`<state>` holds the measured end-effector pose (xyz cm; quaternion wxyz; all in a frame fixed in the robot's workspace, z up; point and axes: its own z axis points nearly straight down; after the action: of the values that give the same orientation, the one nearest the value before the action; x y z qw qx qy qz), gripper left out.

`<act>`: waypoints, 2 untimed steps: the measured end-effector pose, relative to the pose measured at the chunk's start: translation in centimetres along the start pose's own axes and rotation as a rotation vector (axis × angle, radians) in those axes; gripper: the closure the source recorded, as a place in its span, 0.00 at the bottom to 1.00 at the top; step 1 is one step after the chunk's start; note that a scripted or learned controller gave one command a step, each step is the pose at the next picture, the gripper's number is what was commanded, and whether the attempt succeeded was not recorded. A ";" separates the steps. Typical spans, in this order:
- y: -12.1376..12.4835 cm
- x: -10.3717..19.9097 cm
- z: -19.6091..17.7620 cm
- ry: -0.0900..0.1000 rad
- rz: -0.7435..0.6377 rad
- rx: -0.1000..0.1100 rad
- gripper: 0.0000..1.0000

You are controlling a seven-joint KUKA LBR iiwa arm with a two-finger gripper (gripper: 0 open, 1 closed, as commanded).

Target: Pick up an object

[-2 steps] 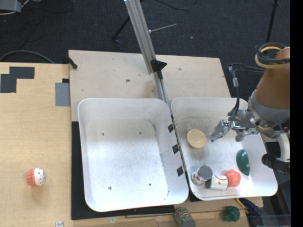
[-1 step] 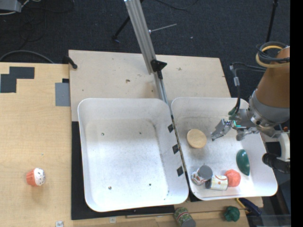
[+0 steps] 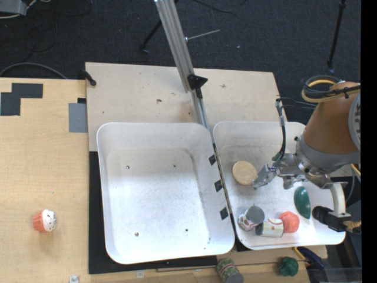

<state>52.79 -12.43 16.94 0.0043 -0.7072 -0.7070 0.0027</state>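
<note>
The right bin (image 3: 259,134) holds several small objects: a tan round disc (image 3: 244,172), a grey cup-like piece (image 3: 254,214), a white and red item (image 3: 272,227), a red ball (image 3: 290,220) and a dark green object (image 3: 302,200). My gripper (image 3: 274,175) hangs over the middle of this bin, just right of the tan disc and above the grey piece. The orange-banded wrist (image 3: 330,125) rises behind it at the right. Nothing shows as held.
The left bin (image 3: 118,140) lies beside the right one. An aluminium post (image 3: 179,46) slants up from between the bins. A small orange and white toy (image 3: 44,221) sits on the wooden table at far left. Two green objects (image 3: 288,266) lie below the right bin.
</note>
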 end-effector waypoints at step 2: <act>-0.8 -0.1 7.7 -0.002 0.001 -0.008 0.00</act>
<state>51.87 -12.53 9.26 0.0007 -0.7076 -0.7066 0.0004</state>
